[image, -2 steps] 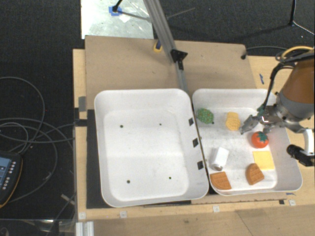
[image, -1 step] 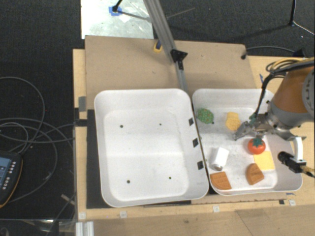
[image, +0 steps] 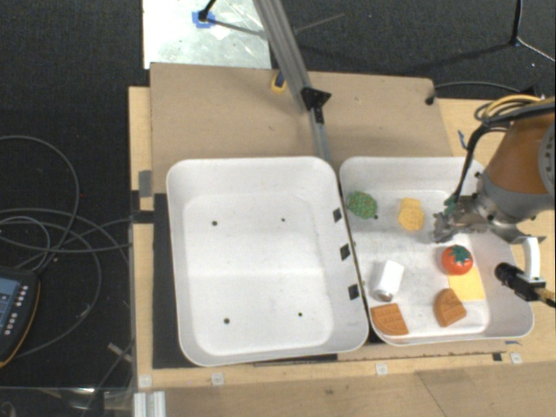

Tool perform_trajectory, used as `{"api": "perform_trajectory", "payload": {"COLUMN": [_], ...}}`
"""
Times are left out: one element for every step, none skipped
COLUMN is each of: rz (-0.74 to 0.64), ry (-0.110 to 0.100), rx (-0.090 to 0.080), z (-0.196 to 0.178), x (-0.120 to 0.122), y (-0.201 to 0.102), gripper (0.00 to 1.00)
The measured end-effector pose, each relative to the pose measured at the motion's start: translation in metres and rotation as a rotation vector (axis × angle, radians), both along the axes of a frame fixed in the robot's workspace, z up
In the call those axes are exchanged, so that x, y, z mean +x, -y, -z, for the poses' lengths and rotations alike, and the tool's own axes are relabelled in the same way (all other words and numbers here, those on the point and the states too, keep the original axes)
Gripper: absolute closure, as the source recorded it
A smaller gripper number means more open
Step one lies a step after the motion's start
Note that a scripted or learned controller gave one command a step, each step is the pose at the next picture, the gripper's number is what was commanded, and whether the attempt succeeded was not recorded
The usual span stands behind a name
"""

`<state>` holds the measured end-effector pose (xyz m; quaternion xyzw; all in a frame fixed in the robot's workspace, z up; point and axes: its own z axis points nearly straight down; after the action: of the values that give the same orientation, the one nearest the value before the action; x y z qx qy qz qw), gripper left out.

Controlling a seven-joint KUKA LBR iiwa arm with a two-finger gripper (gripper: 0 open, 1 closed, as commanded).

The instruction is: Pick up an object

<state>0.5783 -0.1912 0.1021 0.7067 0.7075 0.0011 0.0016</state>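
1. On my far left, a handheld controller (image: 12,307) lies on the dark floor among loose cables.
2. The desk (image: 139,233) carries two shallow white bins side by side; the left bin (image: 256,259) sits beside the right bin (image: 426,176), their rims touching.
3. In the right bin I see a green broccoli-like toy (image: 362,204) near the back left, with a yellow corn-like piece (image: 411,215) just beside it.
4. Nearer the front lie a small white block (image: 387,277) and an orange waffle-like piece (image: 390,320).
5. Further right, a brown bread-like toy (image: 449,307) rests near a flat yellow slice (image: 470,285), with a red tomato (image: 457,259) touching that slice's back edge.
6. The pincer (image: 446,226) hangs just behind the tomato and right of the corn; I cannot tell how wide it stands.
7. The grey-and-orange arm (image: 521,168) enters from my right.
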Motion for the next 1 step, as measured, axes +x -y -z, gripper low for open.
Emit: {"api": "perform_trajectory", "payload": {"rz": [-0.004], "ry": [0.003], "rx": [-0.001], "z": [-0.0574], "x": [0.0011], "y": [-0.0097], "gripper": [1.0]}}
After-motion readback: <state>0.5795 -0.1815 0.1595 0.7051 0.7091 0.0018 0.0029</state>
